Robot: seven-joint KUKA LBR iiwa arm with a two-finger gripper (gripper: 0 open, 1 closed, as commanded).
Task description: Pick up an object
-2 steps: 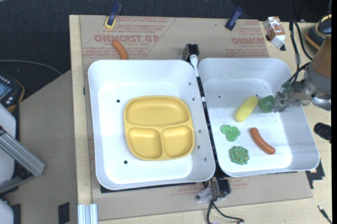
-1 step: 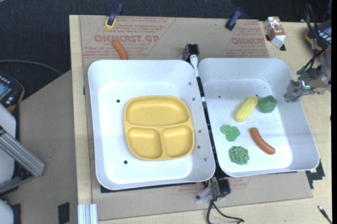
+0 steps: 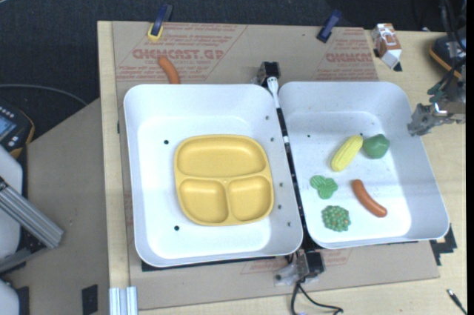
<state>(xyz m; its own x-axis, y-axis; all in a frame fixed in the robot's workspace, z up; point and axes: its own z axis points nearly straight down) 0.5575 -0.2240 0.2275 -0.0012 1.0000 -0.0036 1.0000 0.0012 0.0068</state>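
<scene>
The arm (image 3: 448, 87) is reaching in from the right and is hanging over the outer right rim of the right bin (image 3: 415, 165), about level with the bin's upper half. Its jaws are showing as a small grey shape against the worktop (image 3: 118, 247), too small and blurred to read, so I cannot tell whether they are open or closed; nothing is visibly sitting between them.

The toy foods are all lying in the right bin. A yellow corn cob (image 3: 346, 153) is resting at a slant near the middle, and a round green vegetable (image 3: 376, 146) is sitting just beside its upper end, the piece nearest the arm. Below the corn, a small leafy green piece (image 3: 324, 186) is lying close to the bin's left wall. An orange-red sausage (image 3: 368, 198) is lying diagonally to its right, and a knobbly green cluster (image 3: 335, 218) is sitting near the bin's front edge.

The left bin (image 3: 148, 121) is holding a yellow divided plate (image 3: 222, 180), which is lying flat in its centre.

Behind the bins, another orange sausage (image 3: 169, 70) is lying on the brown board, two blue clamps (image 3: 159, 21) are gripping its far edge, and a small carton (image 3: 386, 43) is standing at the far right corner
</scene>
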